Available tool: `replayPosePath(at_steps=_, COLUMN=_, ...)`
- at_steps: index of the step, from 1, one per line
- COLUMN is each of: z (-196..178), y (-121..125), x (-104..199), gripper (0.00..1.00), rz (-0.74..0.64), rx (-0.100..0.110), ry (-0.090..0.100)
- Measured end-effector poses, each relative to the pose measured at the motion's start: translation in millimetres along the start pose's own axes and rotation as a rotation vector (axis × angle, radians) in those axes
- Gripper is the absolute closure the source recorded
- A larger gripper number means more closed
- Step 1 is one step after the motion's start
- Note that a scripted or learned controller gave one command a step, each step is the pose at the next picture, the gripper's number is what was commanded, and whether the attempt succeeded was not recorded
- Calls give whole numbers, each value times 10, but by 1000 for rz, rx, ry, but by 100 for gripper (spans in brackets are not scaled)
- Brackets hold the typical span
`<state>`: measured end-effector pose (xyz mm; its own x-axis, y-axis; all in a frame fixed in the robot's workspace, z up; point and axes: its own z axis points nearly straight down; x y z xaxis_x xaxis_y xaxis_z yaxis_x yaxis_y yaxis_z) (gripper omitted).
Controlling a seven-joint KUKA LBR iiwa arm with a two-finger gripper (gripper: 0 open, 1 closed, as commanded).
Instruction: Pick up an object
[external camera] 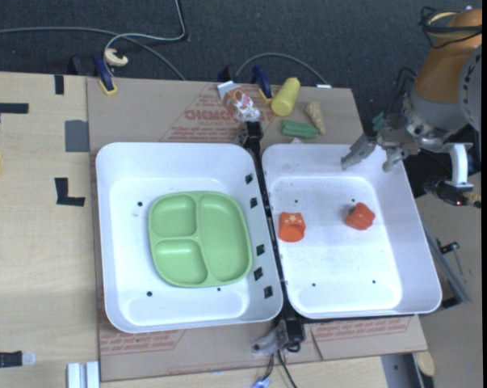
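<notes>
The left shallow white plastic bin [114,217] holds a smooth green three-compartment plate [199,238] near its centre, with bare floor around it. The right shallow white bin [405,285] contains two small objects, well apart: an orange-red block [291,227] near the left wall and a red rounded piece [360,216] mid-floor. The two-finger gripper [371,157] hovers at the far right rim, fingers spread, gripping nothing.
</notes>
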<state>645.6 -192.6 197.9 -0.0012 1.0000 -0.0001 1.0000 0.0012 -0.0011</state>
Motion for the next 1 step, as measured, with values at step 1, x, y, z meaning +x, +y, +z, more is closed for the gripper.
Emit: replayPosePath(at_steps=1, z=496, y=-270, x=-314, gripper=0, rz=1, rx=2, ry=-1)
